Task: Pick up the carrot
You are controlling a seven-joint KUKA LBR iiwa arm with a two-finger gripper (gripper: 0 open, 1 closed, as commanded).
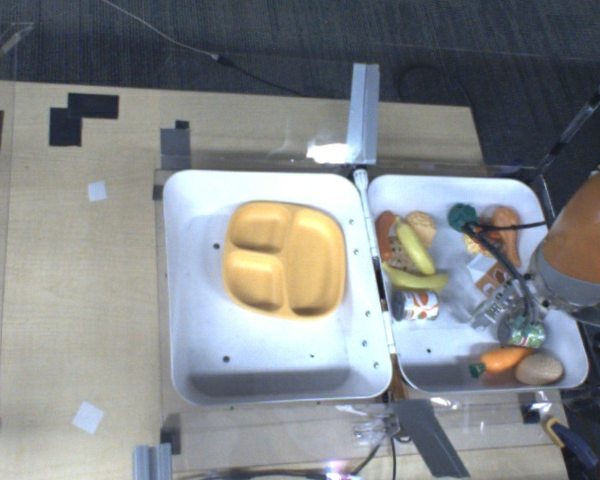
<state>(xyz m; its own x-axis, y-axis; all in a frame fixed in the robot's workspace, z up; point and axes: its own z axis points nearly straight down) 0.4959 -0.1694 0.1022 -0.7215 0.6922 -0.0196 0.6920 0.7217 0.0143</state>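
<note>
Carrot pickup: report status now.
Tool low in right bin, grip unclear. Carrot lying free near front edge, below the tool. Potato touching its right end.

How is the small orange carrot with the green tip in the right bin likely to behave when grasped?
The small orange carrot with the green tip looks like smooth moulded plastic, so probably stiff and light. Its tapered, rounded body could slip or roll from the pincer. The beige potato-shaped piece beside it may get nudged.

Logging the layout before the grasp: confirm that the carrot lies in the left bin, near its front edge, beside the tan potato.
Wrong bin. In the camera view the carrot lies in the right bin, near its front edge, beside the tan potato. The left bin holds the yellow divided plate.
</note>
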